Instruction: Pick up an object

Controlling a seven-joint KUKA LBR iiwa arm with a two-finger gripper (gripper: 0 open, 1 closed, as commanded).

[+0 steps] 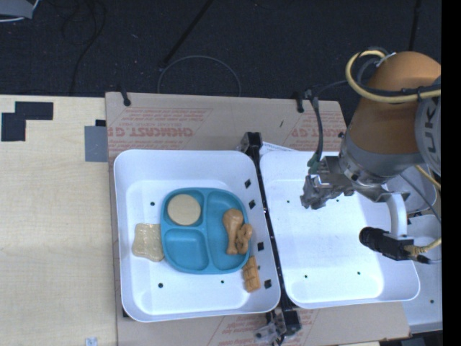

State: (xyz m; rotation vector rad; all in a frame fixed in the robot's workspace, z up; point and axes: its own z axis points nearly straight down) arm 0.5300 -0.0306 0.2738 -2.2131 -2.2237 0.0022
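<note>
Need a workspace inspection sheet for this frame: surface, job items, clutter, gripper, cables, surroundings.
Surface: two white bins, left bin and right bin, on a cardboard sheet.
Job's things: blue divided plate in left bin with a round tan piece and a brown piece on it; beige piece and small brown piece beside the plate.
Clutter: nothing seen.
Gripper: gripper over right bin, nothing seen held.
Cables: yellow hose on the arm.
Surroundings: dark floor.

- Shallow white plastic bins (137, 193), glossy and plain.
- Blue three-compartment plastic tray (198, 247).
- Round tan disc (183, 209) at the tray's 11 o'clock.
- Golden-brown lumpy piece (237, 231) at 3 o'clock.
- Pale beige wooden worktop (50, 222).
</note>
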